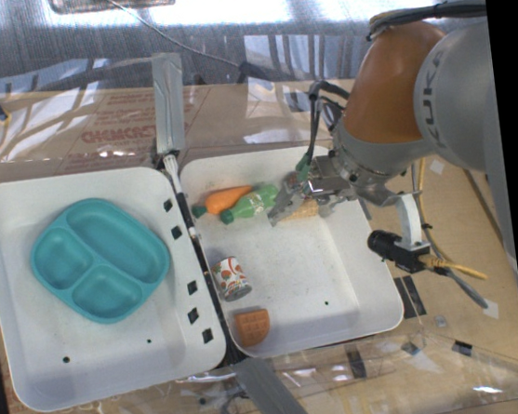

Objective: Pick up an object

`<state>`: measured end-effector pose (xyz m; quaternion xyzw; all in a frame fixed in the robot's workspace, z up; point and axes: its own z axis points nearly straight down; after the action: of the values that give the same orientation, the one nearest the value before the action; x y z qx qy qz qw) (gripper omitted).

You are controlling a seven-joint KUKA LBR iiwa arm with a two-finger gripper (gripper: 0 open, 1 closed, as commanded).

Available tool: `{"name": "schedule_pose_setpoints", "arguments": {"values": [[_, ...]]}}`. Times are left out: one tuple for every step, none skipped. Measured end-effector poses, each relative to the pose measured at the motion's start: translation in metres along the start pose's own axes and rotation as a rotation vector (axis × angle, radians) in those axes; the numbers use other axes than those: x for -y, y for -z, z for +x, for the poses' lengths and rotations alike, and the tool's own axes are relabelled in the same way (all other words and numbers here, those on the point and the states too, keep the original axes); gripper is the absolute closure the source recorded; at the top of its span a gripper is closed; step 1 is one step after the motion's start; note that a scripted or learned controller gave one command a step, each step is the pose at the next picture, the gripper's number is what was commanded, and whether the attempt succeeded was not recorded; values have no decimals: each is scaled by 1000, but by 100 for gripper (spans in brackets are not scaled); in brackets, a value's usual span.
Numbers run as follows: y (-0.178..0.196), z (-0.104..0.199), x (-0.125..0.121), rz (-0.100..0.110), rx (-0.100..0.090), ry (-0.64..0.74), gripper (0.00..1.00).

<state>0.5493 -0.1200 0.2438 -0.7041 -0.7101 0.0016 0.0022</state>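
In the right bin (371, 314) an orange carrot (225, 199) lies at the back left, with a green bottle-shaped toy (247, 204) on its side just right of it. My gripper (292, 203) hangs low over the bin's back middle, right at the green toy's right end. A pale tan object (305, 213) lies directly under the gripper, partly hidden by it. A small red-and-white can (233, 278) lies near the bin's left wall. An orange waffle-like piece (251, 325) sits at the front left corner.
The left bin (19, 353) holds a teal divided plate (99, 258). Black clips (194, 284) line the wall between the two bins. The right bin's centre and right half show bare white floor. My arm's orange band (394, 82) looms over the back right corner.
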Motion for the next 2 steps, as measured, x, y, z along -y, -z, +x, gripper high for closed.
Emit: {"name": "schedule_pose_setpoints", "arguments": {"values": [[-59,-3,-76,4,1,-73,0],[-145,-14,-100,5,1,-347,0]]}}
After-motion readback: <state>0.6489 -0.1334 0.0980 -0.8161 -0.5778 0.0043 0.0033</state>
